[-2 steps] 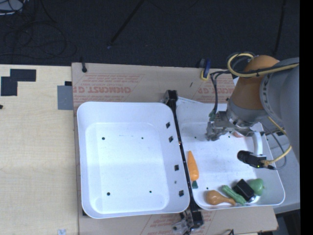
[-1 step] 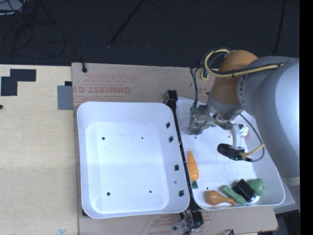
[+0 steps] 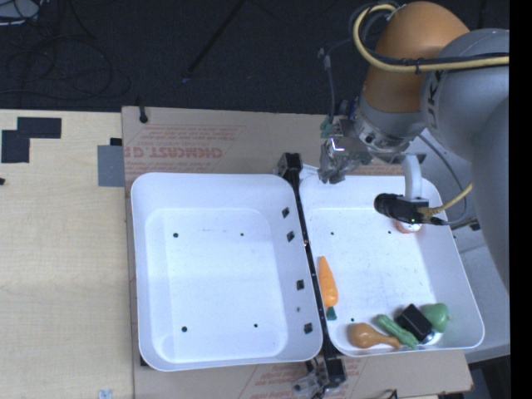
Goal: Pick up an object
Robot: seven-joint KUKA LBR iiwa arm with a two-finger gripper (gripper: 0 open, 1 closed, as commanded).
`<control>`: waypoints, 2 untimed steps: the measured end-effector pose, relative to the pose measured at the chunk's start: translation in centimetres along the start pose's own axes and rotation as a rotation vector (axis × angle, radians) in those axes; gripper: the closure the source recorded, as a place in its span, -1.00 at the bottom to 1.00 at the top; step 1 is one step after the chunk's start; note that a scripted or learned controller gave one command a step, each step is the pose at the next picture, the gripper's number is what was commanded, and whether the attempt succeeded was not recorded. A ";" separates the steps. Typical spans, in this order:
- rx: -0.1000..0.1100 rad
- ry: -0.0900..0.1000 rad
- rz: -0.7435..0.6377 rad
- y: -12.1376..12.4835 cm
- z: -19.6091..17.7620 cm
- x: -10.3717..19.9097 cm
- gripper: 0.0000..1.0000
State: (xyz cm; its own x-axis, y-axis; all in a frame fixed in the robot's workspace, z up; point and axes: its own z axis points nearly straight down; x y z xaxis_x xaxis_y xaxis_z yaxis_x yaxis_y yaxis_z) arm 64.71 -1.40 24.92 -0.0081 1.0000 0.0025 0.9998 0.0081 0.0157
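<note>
**Overhead, the claw hangs at the back corner of one bin, with the objects lying at the other end**

Broadly, a pale wooden surface [image 3: 58,264] carries a sheet of brown cardboard [image 3: 216,135], and on the cardboard two shallow white bins sit side by side with their long walls touching. The grey arm [image 3: 465,98], with its orange band above the wrist, comes in from the view's right and bends down toward the far end of the bins.

The left-hand bin [image 3: 216,281] shows its bare white floor. All the loose objects lie in the right-hand bin [image 3: 374,273].

The claw [image 3: 335,171] is at the far left corner of the right-hand bin, close to the wall the two bins share. Whether it is wide or narrow cannot be told from this angle, and nothing can be seen in its grip.

An orange carrot [image 3: 327,283] lies lengthwise just beside the shared wall, well apart from the claw. At the near end, a tan gourd-shaped piece [image 3: 367,335] rests against the front wall. Beside it, toward the near right corner, are a long green piece [image 3: 396,329], a black block [image 3: 413,322] and a rounded green piece [image 3: 435,313], bunched together and touching. A tiny teal bit [image 3: 332,312] lies just below the carrot's tip.
</note>
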 end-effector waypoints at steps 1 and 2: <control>0.009 -0.001 0.000 -0.1 -7.2 8.0 1.00; 0.011 0.003 -0.005 0.0 -14.3 19.9 1.00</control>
State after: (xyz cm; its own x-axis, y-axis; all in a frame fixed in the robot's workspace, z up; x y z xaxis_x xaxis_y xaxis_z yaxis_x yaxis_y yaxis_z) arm 64.33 18.45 39.28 -0.0132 0.9999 0.0057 0.9999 0.0132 0.0051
